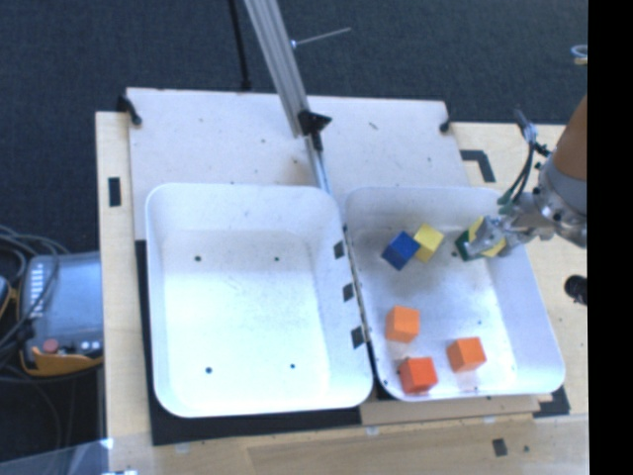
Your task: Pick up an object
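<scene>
While the gripper (483,240) hangs over the far right part of the right bin (529,305), something yellow with green shows at its tip. Whether that is a small block pinched between the fingers or part of the tool itself I cannot tell, and I cannot tell how the gripper is set.

Right bin contents: a blue cube (400,250) and a yellow cube (428,241) touching each other near the far middle, just to the left of the gripper. An orange cube (403,324) sits alone toward the bin's centre. Two more sit near the front wall: a redder orange cube (418,374) and another orange cube (466,354), close but apart. The left bin (158,265) lies alongside.

Handling judgement: all look like small rigid blocks, light, flat-faced, probably foam or painted wood, not fragile. Flat parallel faces suit a two-finger pinch across opposite sides, at mid-height.

Candidate choice: the lone central orange cube is easiest, with free space on every side for the fingers to descend. The blue and yellow pair are nearest, but their touching faces block one finger path; take either across its free faces only. The front pair sit near the sloping wall, so a finger may strike the bin there. Smooth faces could slip if the pinch lands on an edge or corner.
</scene>
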{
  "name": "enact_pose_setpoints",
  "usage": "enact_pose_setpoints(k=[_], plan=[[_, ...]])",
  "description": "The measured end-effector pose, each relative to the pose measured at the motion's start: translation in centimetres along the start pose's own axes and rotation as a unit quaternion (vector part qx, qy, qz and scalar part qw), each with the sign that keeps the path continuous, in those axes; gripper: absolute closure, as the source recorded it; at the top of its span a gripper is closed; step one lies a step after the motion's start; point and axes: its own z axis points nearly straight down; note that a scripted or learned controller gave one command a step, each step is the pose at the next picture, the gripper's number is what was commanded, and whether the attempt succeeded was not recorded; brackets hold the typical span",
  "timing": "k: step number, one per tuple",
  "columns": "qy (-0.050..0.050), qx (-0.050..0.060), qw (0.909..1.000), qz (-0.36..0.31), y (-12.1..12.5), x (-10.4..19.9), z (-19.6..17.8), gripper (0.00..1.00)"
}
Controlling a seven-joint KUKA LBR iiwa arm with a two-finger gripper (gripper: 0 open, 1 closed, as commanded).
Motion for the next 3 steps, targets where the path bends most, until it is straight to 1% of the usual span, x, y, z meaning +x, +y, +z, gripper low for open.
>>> enact_pose_setpoints(k=[1,2,3], plan=[[0.002,0.004,1.0000,0.000,-0.6,5.1,0.8,1.00],[0.002,0.004,1.0000,0.000,-0.4,10.5,1.4,1.00],[0.002,0.004,1.0000,0.001,0.0,15.3,1.3,1.00]])
